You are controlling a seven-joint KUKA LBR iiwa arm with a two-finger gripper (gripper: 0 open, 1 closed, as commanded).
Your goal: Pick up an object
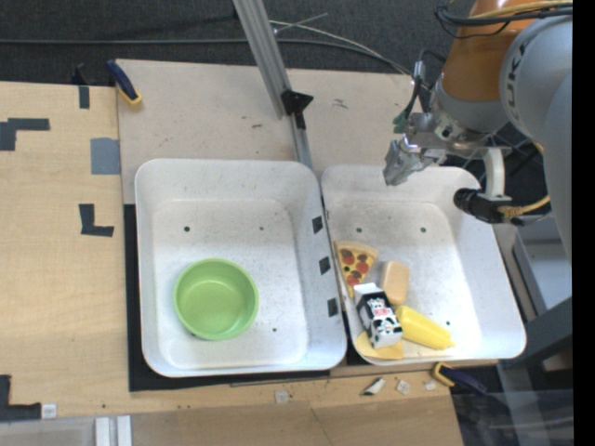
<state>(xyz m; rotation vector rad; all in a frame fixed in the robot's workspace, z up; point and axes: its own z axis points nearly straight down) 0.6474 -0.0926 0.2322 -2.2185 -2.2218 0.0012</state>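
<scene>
My gripper (pixel 398 170) hangs over the far edge of the right bin (pixel 483 249), well above and behind the objects. Nothing shows between its fingers. Along the right bin's left front side lie a toy pizza slice (pixel 355 263), a tan block (pixel 396 281), a small black and white carton (pixel 379 314) and a yellow piece (pixel 425 329). A green bowl (pixel 216 297) sits in the left bin (pixel 158 193) near its front left.
A slanted metal pole (pixel 270 54) crosses above the bench behind the bins. A blue and yellow clamp (pixel 124 82) sits at the board's far left corner. Small scraps (pixel 386 386) lie in front of the right bin.
</scene>
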